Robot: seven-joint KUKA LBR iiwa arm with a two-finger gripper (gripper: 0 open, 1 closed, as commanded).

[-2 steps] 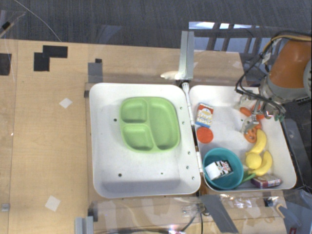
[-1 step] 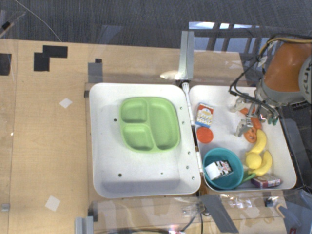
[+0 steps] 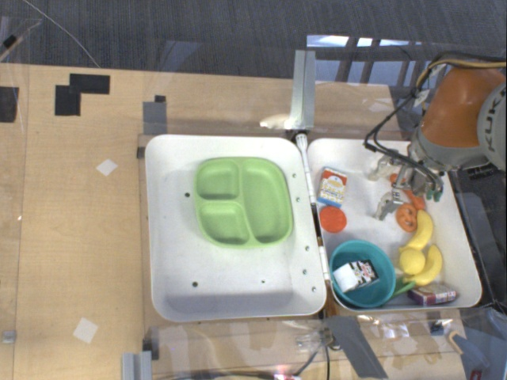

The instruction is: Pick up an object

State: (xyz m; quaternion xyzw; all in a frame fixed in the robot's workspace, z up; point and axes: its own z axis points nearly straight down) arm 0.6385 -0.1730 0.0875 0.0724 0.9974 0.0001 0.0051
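One arm, one gripper, and it hangs low over the upper part of the right bin, reached in from the right. Whether my gripper is apart or together I cannot tell; the metal parts blur into each other and into the white floor, and I see nothing held.

Closest to me is the small orange round thing, just beside and slightly below-right of my gripper, perhaps touching it. I judge that to be the likeliest object to pick. Running on from it toward the near-right corner is the yellow banana toy, its long axis going down the bin, a little slanted, with its upper end against the orange piece. A grasp across the banana would want the gripper closing left to right.

Further off to my left lie the small white and orange carton and, below it, the red disc, both clear of me. Nearer the front sits the teal bowl with a small printed box inside, and a purple packet at the front edge.

Beyond the divider, the left bin carries the green divided plate, well apart from me.
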